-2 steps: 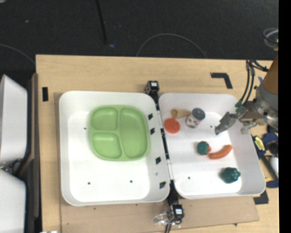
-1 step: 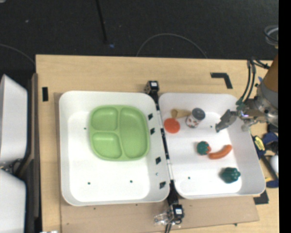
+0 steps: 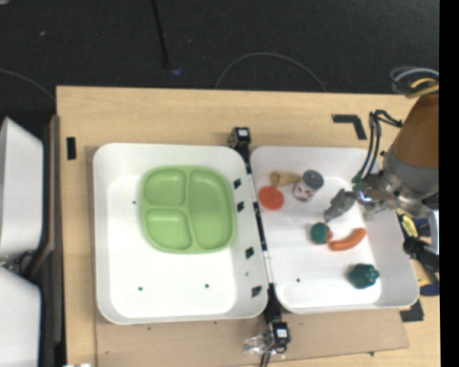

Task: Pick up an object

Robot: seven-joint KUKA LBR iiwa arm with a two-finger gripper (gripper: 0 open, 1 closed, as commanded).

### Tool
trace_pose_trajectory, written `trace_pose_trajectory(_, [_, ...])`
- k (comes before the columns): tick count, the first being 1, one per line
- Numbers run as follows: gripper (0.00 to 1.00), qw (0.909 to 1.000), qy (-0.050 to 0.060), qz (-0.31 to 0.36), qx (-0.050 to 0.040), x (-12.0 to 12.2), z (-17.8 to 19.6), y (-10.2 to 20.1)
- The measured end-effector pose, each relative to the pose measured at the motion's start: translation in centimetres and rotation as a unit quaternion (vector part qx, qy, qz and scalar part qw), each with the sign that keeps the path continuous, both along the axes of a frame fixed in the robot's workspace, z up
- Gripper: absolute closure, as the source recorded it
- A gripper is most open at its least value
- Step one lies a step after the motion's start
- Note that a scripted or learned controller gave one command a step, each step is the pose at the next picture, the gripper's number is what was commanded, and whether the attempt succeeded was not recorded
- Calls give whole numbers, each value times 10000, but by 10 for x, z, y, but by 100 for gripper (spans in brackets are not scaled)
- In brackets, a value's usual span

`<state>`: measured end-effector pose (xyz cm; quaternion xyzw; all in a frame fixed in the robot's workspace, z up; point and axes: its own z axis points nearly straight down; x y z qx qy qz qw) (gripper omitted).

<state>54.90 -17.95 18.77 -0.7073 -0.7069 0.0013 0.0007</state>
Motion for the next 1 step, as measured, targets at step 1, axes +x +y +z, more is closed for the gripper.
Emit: trace_pose_trajectory(1, [0, 10000, 0, 1, 0, 9, -52, 4])
